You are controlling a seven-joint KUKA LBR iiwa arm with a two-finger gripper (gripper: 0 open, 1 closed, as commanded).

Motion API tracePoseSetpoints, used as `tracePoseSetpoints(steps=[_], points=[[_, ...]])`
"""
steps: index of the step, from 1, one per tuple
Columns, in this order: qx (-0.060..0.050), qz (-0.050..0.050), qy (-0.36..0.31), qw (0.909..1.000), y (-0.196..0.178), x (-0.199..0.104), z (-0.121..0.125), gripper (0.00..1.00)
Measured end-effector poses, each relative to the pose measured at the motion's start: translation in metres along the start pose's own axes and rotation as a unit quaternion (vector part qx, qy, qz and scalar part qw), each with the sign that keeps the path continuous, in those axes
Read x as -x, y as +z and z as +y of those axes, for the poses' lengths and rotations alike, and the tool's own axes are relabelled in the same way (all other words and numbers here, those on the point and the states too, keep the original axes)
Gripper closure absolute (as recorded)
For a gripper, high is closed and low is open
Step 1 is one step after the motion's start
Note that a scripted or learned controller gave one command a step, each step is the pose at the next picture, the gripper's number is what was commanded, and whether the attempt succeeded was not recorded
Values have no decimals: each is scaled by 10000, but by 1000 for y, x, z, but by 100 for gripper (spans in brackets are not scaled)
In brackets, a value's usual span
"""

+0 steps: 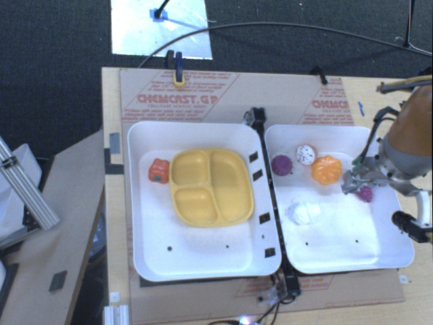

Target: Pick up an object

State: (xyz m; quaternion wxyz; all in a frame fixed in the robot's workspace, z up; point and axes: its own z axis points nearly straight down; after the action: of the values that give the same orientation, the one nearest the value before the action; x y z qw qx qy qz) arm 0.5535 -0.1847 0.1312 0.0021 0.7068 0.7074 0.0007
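- Grey metal hand [354, 181] sits low at the right side of the right bin [338, 252], at the frame's right edge, below the arm's orange band [414, 128]; whether it is spread or pressed together cannot be told at this size.
- Just beside the hand, to its lower right, lies a small purple object [366, 194], partly hidden by the hand; whether it is gripped cannot be told.
- Left of the hand, close by, rests an orange pumpkin-shaped object [326, 170].
- Further left and slightly higher sits a white ball with dark spots [306, 154], just beside the pumpkin shape.
- A purple fuzzy ball [281, 164] lies near the right bin's left wall, next to the spotted ball.
- Lower in the same bin, toward the frame's middle, a white lumpy object [303, 212] rests apart from the rest, hard to see against the white floor.
- A black divider with clips [265, 188] runs between the two bins.
- The left bin [145, 249] holds a yellow compartment tray [209, 187] at its centre, with a small red-orange object [158, 170] just beside the tray's left edge.
- Both bins rest on a brown sheet printed with red letters [177, 99] that covers the surface; a blue and yellow clamp [178, 67] grips its upper edge.
- At the upper left of the frame, a shiny silver sheet [161, 19] lies on the dark floor.
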Motion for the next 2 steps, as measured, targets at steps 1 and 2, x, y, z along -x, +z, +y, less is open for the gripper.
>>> tracePoseSetpoints(steps=[1,2], points=[[9,0,-18,10000,-44,1,4,100],[17,-3,-19,10000,-98,1,6,100]])
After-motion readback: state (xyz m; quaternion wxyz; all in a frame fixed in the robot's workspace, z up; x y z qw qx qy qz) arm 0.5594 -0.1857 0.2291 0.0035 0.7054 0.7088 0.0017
